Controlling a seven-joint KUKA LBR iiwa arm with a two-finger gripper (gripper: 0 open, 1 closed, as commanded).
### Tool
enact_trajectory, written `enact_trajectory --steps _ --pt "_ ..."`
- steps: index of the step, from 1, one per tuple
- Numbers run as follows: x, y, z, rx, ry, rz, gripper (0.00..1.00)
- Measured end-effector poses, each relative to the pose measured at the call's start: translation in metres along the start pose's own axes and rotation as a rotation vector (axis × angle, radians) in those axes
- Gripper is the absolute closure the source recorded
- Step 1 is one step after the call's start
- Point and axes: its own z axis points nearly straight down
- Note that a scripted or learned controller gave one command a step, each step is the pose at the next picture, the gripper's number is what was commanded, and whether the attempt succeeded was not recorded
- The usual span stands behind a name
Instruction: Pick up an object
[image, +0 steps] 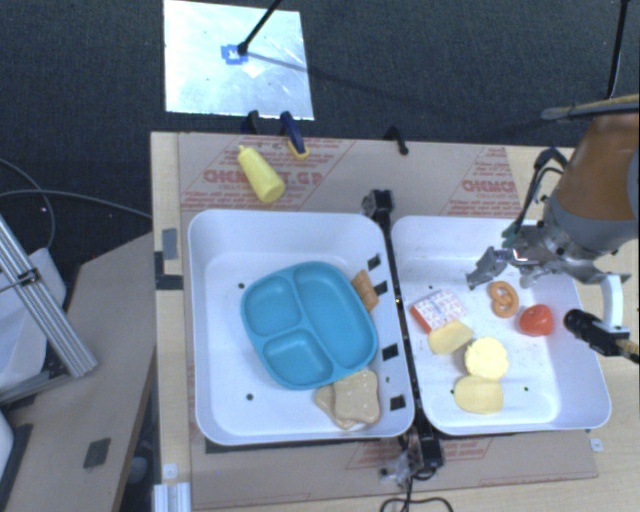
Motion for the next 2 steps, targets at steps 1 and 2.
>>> enact_trajectory --steps 1,2 --pt "-0.043 -0.058 0.028 0.005 0.000 0.007 0.00" --pt "-0.061 -0.090 0.088 0.006 0.001 0.006 0.00"
